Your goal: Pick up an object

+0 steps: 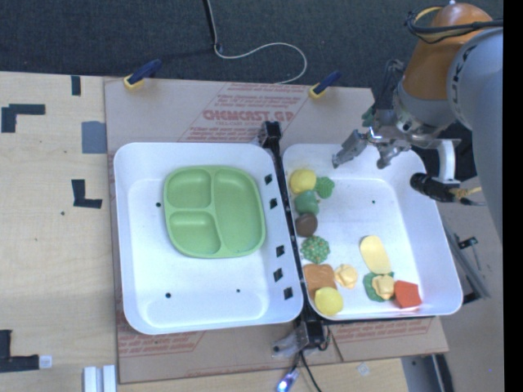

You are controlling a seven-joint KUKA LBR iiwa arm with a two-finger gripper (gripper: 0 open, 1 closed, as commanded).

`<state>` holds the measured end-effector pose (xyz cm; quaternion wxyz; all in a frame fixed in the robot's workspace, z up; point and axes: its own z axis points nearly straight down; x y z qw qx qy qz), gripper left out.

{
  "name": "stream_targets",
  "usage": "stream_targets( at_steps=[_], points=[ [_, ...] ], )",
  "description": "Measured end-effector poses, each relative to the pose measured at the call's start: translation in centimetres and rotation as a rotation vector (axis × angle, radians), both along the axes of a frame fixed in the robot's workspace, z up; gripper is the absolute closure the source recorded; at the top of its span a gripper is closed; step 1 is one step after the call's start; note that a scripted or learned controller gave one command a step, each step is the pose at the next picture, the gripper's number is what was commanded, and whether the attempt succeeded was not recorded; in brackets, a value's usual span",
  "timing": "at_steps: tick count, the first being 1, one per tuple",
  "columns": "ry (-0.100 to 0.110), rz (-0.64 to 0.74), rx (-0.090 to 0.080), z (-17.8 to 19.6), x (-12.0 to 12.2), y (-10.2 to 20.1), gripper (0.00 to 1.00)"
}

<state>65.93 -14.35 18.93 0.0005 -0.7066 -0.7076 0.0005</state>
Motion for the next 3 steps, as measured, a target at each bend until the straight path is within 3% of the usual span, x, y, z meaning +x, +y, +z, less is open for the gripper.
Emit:
stream_targets(
  at_steps=[1,2,3],
  points=[
    [-0.001,0.002,0.0,1.0,0.0,0.1,1.0],
    [-0.013,0.009,0.002,11.2,1.1,8.9,1.0],
    [0.003,0.004,0.001,9.0,-1.8,14.2,1.0]
  ],
)
